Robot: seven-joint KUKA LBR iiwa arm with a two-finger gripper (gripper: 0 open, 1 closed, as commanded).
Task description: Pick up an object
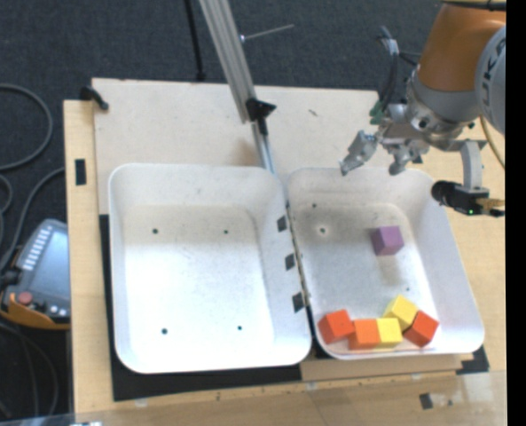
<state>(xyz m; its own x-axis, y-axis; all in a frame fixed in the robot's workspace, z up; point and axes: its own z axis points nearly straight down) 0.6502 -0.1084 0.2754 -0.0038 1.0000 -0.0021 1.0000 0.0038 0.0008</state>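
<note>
My gripper [375, 161] hangs above the far rim of the right bin [444, 238], its two fingers spread open with nothing between them. A purple cube [387, 240] lies alone in the middle of that bin, below and slightly right of the gripper. Along the bin's near edge sit an orange-red block [336, 325], an orange block [365, 333], two yellow blocks [389, 330] [403, 310] and another orange-red block [421, 327], packed close together.
The left bin [200, 269] lies beside the right one, with black clips on the shared rim. A slanted metal pole [231, 51] rises behind the bins. Cables and a handheld pendant [41, 273] lie on the floor at left.
</note>
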